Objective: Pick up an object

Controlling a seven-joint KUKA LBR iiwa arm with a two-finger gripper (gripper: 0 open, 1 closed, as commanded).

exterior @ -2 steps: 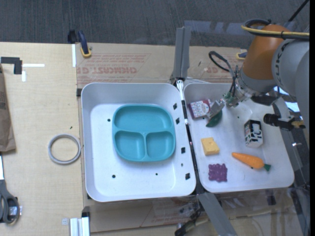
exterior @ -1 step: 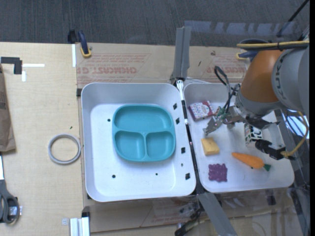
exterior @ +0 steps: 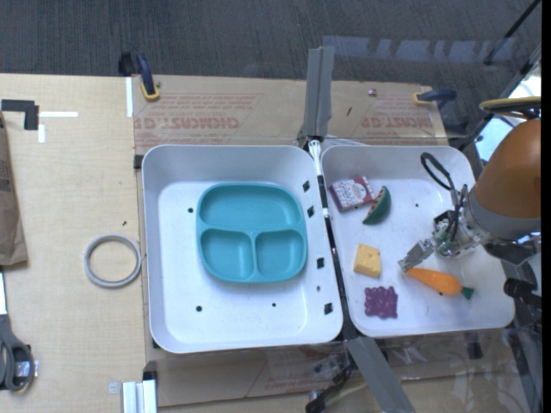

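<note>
Here the fingers [exterior: 419,254], state unclear, hover beside the carrot [exterior: 437,281], cheese [exterior: 368,261] and grapes [exterior: 380,301] nearby.

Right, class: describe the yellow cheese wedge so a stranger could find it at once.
Find the right-hand white bin. Near its left wall lies the cheese wedge, just above the purple grapes. It is the one pale yellow block there.

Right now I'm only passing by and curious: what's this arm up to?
The arm's gripper is low in the right bin, just above the toy carrot, apparently going for it. Nothing is visibly held. A cheese wedge, grape bunch, green slice and packet lie nearby; the left bin holds a teal divided plate.
</note>
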